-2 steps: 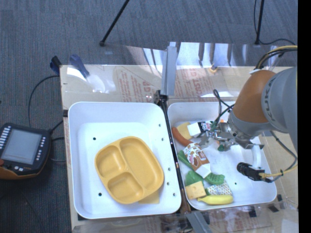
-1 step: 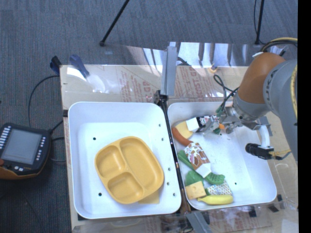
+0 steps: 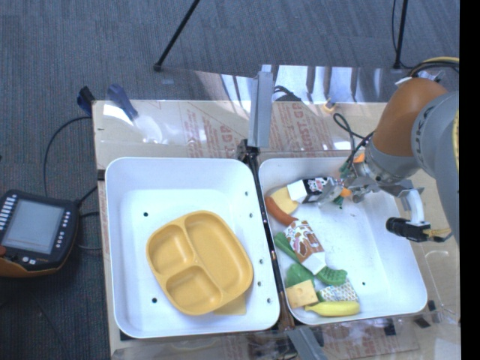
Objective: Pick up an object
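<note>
The gripper (image 3: pixel 335 191) hangs low in the right bin (image 3: pixel 390 265) — its tips touching a small black-and-white packet (image 3: pixel 309 187), which lies just left of them, long axis running left-right — whether it's pinched, I can't tell
</note>
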### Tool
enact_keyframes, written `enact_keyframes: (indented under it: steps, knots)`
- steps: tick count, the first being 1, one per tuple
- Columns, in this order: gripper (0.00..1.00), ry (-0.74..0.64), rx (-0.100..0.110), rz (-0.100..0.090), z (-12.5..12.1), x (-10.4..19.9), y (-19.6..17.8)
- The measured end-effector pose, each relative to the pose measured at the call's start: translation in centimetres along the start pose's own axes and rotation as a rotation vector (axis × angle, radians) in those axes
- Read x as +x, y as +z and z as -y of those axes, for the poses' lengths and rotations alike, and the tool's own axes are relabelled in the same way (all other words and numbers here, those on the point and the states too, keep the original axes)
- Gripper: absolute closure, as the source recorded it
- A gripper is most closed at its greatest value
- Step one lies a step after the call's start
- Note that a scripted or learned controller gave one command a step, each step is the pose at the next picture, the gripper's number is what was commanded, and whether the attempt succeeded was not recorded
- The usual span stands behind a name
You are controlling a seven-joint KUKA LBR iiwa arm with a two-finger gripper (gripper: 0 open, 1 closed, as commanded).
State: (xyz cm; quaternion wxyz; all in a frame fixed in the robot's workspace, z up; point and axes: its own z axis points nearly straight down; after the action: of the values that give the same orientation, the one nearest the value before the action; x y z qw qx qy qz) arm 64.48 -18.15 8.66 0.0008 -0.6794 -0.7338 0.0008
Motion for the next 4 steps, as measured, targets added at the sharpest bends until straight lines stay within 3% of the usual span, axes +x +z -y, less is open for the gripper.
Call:
enact_keyframes:
  steps: [1, 2, 3, 4]
  knots:
    - [0.00, -0.005, 0.003, -0.004, 4.5, 8.9, 0.1]
    - [0.00, -0.214, 0.003, -0.003, 12.7, 10.8, -3.4]
    - [0.00, -0.225, -0.012, 0.001, 15.9, 8.6, -0.4]
    - [0.00, -0.264, 0.002, -0.003, 11.3, 9.7, 0.2]
